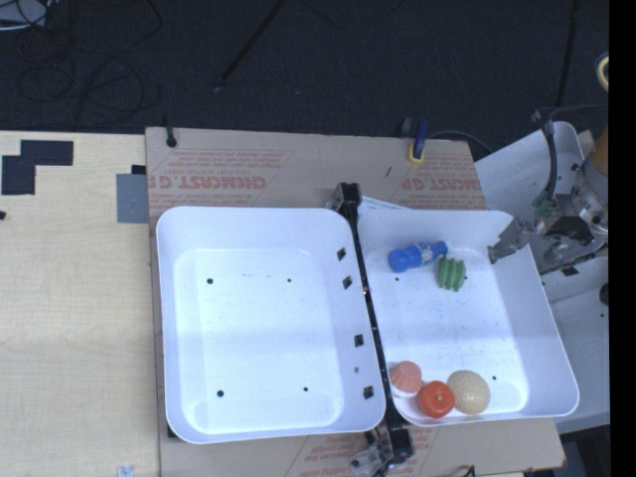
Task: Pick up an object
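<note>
The tool (pixel 507 238), its state impossible to tell, hangs over the right bin's (pixel 556 366) far edge, near the blue bottle (pixel 415 255) and green toy (pixel 452 272); three round things lie near the front.

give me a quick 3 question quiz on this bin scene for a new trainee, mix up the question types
1. True or false: the blue bottle lies in the left bin.
2. Which thing lies right beside the blue bottle?
A. red ball
B. green ridged toy
C. pink disc
3. Fill in: the red ball, the pink disc and the beige ball are clustered at the ____ edge of the right bin.

Key:
1. False. It lies in the right bin, toward its far side.
2. B. The green ridged toy sits just to the bottle's right in the view.
3. Near, the edge at the bottom of the view.
</note>
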Controlling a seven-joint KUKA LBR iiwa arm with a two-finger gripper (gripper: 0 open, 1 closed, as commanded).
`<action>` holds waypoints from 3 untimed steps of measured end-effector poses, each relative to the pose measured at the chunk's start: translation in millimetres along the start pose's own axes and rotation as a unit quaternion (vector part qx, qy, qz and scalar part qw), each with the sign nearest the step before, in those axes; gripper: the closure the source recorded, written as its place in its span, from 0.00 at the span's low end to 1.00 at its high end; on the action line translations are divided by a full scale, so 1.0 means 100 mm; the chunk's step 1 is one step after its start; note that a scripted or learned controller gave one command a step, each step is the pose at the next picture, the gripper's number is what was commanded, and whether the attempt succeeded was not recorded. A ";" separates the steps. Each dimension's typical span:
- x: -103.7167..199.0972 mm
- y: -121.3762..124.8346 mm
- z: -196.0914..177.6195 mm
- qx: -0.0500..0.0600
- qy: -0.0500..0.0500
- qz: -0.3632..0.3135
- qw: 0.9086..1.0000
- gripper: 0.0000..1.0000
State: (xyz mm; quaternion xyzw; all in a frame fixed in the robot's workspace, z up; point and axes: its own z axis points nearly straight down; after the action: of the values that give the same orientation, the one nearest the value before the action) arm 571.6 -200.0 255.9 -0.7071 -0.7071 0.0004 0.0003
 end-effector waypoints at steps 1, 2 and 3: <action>-0.14 0.11 -0.89 -0.004 -0.002 -0.002 1.000 0.00; -0.14 0.24 -1.76 -0.005 -0.002 -0.001 1.000 0.00; -0.13 0.29 -1.81 0.000 -0.001 -0.002 1.000 0.00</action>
State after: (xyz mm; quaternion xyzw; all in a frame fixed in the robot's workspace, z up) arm 600.5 -213.1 436.7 -0.7056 -0.7086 0.0005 -0.0004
